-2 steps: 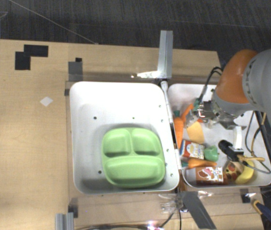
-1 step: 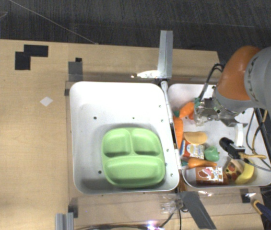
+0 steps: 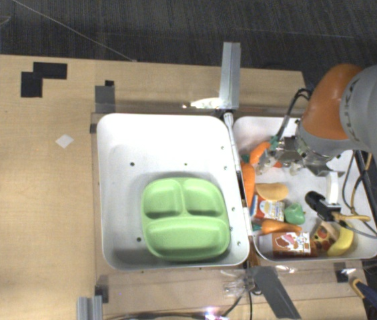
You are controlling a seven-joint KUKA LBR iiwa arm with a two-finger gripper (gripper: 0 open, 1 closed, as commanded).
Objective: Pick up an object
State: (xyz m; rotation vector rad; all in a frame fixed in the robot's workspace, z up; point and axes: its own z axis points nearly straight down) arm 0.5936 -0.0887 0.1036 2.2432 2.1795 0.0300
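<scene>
Light wood tabletop [image 3: 41,199], black patches at far left. Two shallow white bins side by side on it: left bin [image 3: 118,145], right bin [image 3: 368,249], rims touching.

Arm [image 3: 368,105]: cut off by the right edge; its upper part is outside the picture.
Gripper [image 3: 283,157]: fingers too small and dark to tell apart, above the right bin [image 3: 241,129].
Right bin far corner: hidden under the arm.
Carrot [image 3: 257,153]: partly covered by the gripper.
Small carton [image 3: 291,243] in the right bin: print too blurred to read.
</scene>
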